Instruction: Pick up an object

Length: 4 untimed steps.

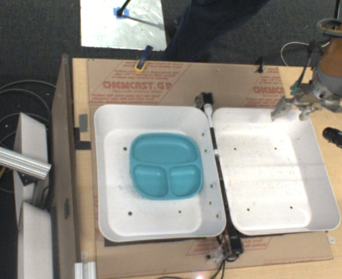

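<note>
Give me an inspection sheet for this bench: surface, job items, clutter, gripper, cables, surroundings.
Surface: brown bench top with red print, bearing the left bin and right bin side by side, joined along a black centre strip.
Job's things: one teal divided plate, flat in the middle of the left bin, three compartments up.
Clutter: nothing seen in the bins; a yellow-and-blue clamp sits at the bench's far edge.
Gripper: the gripper hangs over the far right corner of the right bin, fingers apart, nothing between them.
Cables: black cable coil on the floor at left; a thin wire loop by the arm.
Surroundings: dark carpet, a shiny metal sheet beyond the bench.
</note>
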Each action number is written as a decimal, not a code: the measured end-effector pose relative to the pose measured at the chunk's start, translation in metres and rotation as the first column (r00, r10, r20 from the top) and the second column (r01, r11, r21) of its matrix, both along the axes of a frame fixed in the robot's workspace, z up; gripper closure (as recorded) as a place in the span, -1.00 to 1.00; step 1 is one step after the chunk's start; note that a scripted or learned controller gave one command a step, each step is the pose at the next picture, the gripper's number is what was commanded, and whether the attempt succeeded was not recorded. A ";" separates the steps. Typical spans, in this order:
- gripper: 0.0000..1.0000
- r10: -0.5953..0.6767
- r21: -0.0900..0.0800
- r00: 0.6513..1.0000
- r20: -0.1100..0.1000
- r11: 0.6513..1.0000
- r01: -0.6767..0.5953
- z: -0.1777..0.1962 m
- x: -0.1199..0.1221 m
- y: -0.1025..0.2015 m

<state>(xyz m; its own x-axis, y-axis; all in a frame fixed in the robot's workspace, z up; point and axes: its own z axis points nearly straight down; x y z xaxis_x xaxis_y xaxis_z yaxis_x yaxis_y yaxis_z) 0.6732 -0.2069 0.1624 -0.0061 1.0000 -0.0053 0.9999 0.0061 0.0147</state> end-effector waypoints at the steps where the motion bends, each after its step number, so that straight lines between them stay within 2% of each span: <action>1: -1.00 0.000 0.008 1.000 -0.020 1.000 0.001 -0.076 -0.046 0.051; 2: -1.00 -0.002 0.000 1.000 -0.003 1.000 0.002 -0.008 -0.001 0.014; 3: -1.00 -0.004 0.007 1.000 -0.020 1.000 0.005 -0.082 -0.045 0.041; 4: -1.00 -0.003 -0.002 1.000 0.003 1.000 0.003 0.035 -0.001 0.003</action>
<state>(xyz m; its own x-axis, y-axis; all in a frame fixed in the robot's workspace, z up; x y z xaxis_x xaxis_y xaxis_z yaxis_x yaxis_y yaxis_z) 0.6725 -0.2035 0.1975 -0.0035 1.0000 -0.0071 0.9998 0.0036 0.0175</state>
